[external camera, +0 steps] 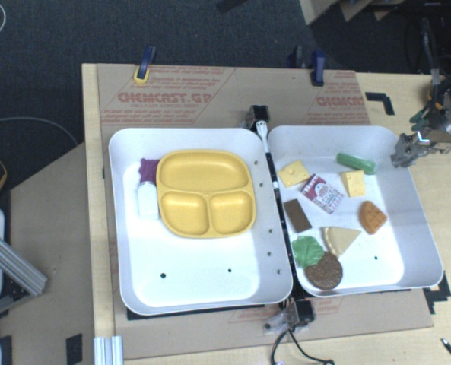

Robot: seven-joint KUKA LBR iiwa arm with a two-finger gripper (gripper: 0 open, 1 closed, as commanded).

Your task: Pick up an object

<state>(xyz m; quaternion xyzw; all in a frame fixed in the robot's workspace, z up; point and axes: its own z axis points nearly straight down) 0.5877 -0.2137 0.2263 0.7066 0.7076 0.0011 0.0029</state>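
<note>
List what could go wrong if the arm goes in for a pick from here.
1. The small items in the right bin lie crowded: the green piece touches the brown round, so a grasp may drag or lift a neighbour.
2. The gripper sits at that bin's far right rim; a low approach could clip the wall.
3. The flat brown bar may slip from a pinch.

I count two white bins (pixel 126 204), one yellow tray (pixel 206 192), two cheese cubes (pixel 294 173), and one cookie (pixel 325 272) under me

Small food pieces (pixel 325 195) in right bin (pixel 408 234)
</note>
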